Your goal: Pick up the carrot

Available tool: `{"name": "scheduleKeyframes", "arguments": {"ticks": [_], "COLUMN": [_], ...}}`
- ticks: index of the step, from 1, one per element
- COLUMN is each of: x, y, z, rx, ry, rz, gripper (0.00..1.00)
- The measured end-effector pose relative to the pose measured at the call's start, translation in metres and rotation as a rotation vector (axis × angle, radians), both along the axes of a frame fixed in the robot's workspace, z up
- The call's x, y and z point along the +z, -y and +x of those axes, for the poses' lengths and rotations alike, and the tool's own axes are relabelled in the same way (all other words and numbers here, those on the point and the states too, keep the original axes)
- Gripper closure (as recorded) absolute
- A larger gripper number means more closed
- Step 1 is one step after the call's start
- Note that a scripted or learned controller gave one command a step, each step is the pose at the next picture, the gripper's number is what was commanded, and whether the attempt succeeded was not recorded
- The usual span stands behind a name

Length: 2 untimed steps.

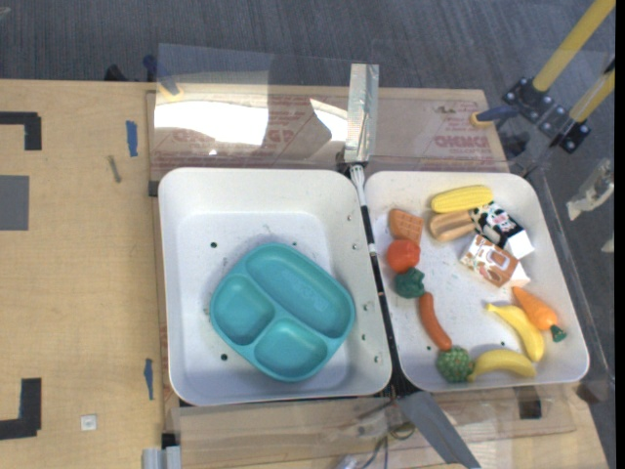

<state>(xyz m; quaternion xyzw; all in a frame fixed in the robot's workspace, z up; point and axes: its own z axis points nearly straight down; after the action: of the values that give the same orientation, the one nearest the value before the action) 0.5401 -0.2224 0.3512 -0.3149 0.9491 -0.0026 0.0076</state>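
Carrot (535, 308), lower right, touches banana (523, 328); grab may catch banana or lookalike veg (435, 322). Gripper state: can't tell.

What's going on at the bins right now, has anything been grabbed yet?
Nothing is being handled at the moment. The carrot lies untouched near the right edge of the right bin, just above two bananas. Around it sit other toy foods: a corn cob, a tomato, a long orange-red piece with a green top and broccoli. The left bin holds a teal divided plate. The pick has not started.
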Motion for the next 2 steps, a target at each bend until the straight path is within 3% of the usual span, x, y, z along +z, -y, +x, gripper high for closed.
{"name": "scheduleKeyframes", "arguments": {"ticks": [1, 2], "x": [0.100, -0.014], "y": [-0.001, -0.001], "z": [0.075, 0.091], "rx": [0.181, 0.543], "ry": [-0.002, -0.015], "rz": [-0.004, 0.001], "gripper": [1.00, 1.00]}}
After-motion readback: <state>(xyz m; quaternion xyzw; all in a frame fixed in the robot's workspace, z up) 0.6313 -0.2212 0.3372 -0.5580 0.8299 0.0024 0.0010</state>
